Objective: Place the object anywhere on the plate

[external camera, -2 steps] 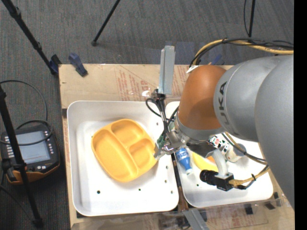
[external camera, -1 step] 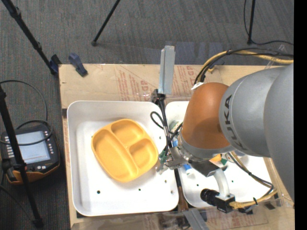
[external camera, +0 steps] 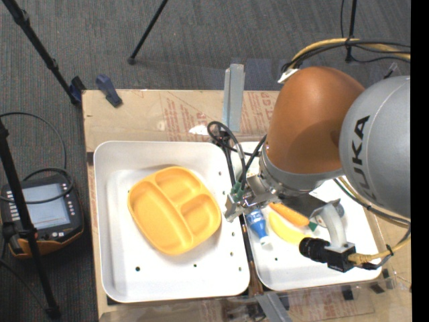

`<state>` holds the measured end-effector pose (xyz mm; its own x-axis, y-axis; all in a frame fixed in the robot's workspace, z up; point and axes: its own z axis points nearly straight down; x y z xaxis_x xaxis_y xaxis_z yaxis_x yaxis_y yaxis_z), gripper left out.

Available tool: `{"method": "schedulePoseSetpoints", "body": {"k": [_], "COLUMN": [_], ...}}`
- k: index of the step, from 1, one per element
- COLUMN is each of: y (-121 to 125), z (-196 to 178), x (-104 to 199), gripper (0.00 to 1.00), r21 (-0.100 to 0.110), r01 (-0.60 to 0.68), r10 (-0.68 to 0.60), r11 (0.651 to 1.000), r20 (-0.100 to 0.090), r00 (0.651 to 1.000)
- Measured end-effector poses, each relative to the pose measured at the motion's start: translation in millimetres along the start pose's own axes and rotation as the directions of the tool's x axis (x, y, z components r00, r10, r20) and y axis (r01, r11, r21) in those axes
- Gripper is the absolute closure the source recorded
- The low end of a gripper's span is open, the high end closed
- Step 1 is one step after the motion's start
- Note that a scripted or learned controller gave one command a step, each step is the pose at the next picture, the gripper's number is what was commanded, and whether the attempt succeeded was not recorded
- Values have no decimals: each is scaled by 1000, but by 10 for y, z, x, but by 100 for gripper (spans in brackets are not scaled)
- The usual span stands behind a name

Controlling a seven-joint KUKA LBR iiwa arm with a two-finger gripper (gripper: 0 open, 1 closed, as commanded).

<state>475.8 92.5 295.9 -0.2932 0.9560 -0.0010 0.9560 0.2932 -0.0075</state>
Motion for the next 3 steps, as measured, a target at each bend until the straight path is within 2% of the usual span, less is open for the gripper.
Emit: {"method": "schedulePoseSetpoints", "body": {"k": [1, 2, 3], "y": [565, 539, 315], "z": [958, 721, 1121], "x": [545, 230, 1040], "gripper": [100, 100, 100], "r21": [0, 0, 3], "r01": [209, -121, -62], "r10": [-209, 121, 62], "r11": [978, 993, 998], "r20": [-1, 0, 0], "r00": [978, 993, 998]}}
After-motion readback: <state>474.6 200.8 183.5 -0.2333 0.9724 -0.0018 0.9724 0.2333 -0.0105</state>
